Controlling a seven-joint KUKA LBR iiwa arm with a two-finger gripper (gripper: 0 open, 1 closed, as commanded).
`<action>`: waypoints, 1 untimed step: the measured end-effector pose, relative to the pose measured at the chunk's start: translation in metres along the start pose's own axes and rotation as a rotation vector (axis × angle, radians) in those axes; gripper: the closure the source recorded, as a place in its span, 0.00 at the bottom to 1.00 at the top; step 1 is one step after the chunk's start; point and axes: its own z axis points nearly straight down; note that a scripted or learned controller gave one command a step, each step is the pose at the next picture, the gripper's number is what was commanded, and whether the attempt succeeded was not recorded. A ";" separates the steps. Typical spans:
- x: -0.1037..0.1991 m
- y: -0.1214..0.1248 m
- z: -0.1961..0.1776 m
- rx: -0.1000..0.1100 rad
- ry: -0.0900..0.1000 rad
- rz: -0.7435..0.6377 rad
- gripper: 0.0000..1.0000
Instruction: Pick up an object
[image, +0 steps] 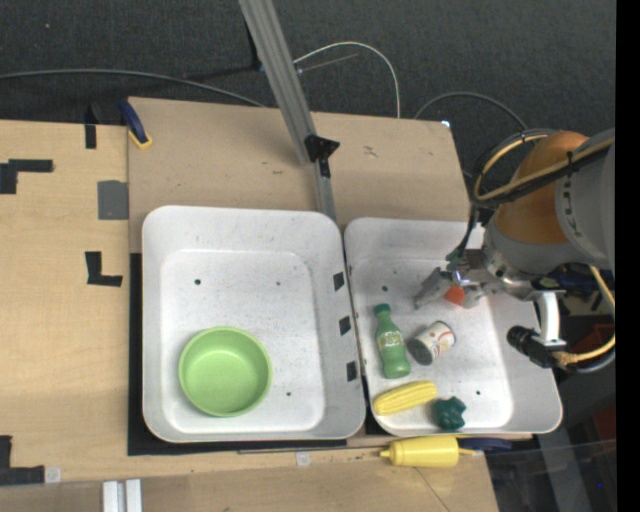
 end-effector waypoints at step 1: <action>0.000 0.001 0.037 -0.006 -0.002 0.000 0.00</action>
